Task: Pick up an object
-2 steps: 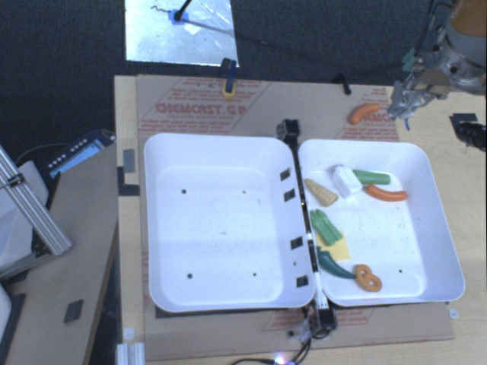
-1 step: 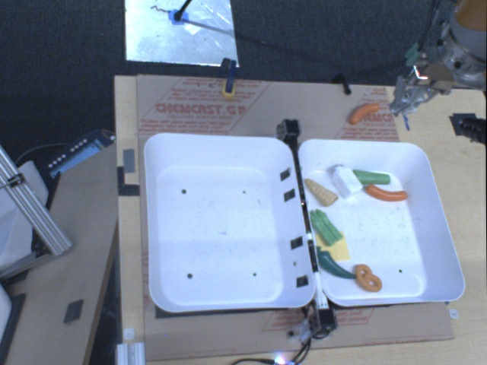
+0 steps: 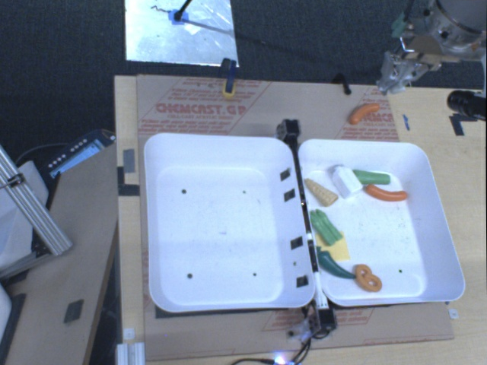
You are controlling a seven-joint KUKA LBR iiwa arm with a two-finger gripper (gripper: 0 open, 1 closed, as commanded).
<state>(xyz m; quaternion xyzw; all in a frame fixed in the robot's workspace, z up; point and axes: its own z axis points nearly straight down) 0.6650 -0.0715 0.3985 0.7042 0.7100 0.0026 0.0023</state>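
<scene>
My gripper (image 3: 397, 73) hangs high at the back right, above the bench behind the right bin (image 3: 434, 226). Nothing shows in it. Just below and left of it an orange sausage (image 3: 364, 113) lies on the bench outside the bins. Inside the right bin are a white block (image 3: 345, 181), a green pod (image 3: 372, 177), another orange sausage (image 3: 386, 195), a corn cone (image 3: 321, 192), a green ridged piece (image 3: 327, 226) on a yellow square (image 3: 340, 249), a dark green pepper (image 3: 335, 265) and a brown pretzel (image 3: 368, 277).
The left bin (image 3: 221, 219) holds no objects. A black hinge strip (image 3: 303, 219) runs between the bins. A yellow-and-blue clamp (image 3: 228, 78) stands at the bench's back edge, and a silver sheet (image 3: 181, 20) lies behind it.
</scene>
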